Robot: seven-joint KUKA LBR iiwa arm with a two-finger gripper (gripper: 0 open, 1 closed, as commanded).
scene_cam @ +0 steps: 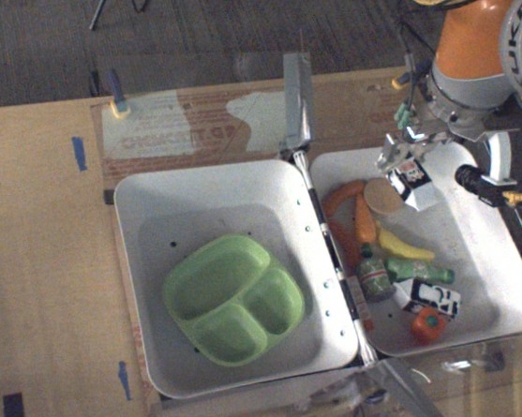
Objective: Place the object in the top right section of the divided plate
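The green divided plate [234, 298] lies in the left bin [141, 227], with one large section and two smaller ones. My gripper [400, 155] hangs over the back of the right bin [516, 285]. It is shut on a small white and black carton [414, 184], which sits between the fingers just under the wrist. The carton is above a tan round disc [381, 196] and well to the right of the plate.
In the right bin lie an orange carrot [364, 218], a red-orange piece [338, 201], a yellow banana [404, 246], two green bottles [375, 276] [422, 271], a second carton [433, 298] and a red tomato [428, 325]. A metal divider [297, 104] stands behind the bins.
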